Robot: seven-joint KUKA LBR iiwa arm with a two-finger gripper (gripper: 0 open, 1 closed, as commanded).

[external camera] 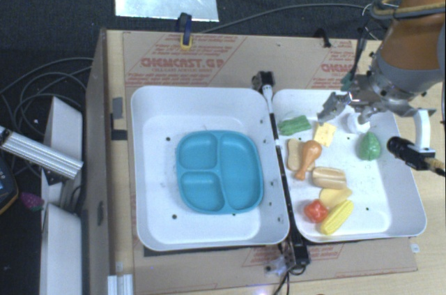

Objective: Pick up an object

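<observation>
The gripper [346, 107] hangs spread and empty over the right bin [404, 217], just above the yellow cheese wedge [324, 133]. The green piece [294, 125] lies left of the wedge, the chicken drumstick [304, 155] just below it. Packed this tight, a descending finger could land on a neighbour and knock the wedge aside instead of straddling it.

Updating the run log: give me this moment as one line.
arm: over right bin | gripper: above far end, nothing seen held | nearest: yellow block, green piece | left bin: blue tray
</observation>
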